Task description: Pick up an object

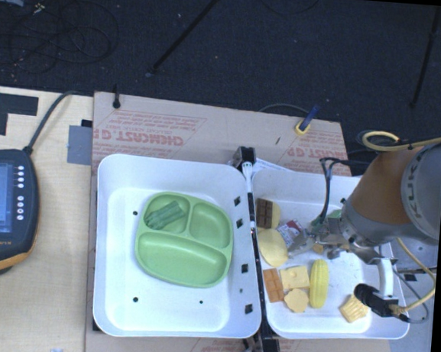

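We see the gripper (312, 246) low over the right bin (391, 332), right of centre in the frame; we cannot tell its jaw state. The corn cob (318, 283) lies just below it, upright, beside yellow cheese pieces (297, 278). The green tray (186, 240) sits in the left bin (112, 277).

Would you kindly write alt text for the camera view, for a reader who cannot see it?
A grey robot arm with an orange band reaches from the right, its tool low over play food in the right white bin: a corn cob, yellow pieces and a brown waffle. The left white bin holds a green divided plate with a green item in one compartment.
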`<state>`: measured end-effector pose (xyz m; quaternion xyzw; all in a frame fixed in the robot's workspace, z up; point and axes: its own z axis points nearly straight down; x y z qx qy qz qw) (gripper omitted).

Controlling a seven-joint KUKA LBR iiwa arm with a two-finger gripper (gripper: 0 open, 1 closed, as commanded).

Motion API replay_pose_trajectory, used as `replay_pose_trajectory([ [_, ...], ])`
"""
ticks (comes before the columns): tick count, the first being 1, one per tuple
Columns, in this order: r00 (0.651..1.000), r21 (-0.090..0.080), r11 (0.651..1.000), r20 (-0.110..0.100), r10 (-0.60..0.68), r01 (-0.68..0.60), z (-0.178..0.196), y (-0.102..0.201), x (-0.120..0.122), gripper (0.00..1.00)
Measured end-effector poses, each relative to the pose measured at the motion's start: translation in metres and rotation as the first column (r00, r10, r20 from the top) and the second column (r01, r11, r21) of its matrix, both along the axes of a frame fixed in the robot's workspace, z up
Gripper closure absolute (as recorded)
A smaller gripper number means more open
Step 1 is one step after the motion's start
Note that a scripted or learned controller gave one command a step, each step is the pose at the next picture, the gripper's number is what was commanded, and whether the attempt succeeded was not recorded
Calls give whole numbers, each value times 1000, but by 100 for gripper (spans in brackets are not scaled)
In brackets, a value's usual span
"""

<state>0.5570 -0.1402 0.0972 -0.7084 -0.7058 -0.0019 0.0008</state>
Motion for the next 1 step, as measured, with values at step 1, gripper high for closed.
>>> replay_pose_trajectory([
  [1,1000,-2,1000,0,2,-2,-10,0,-41,0],
])
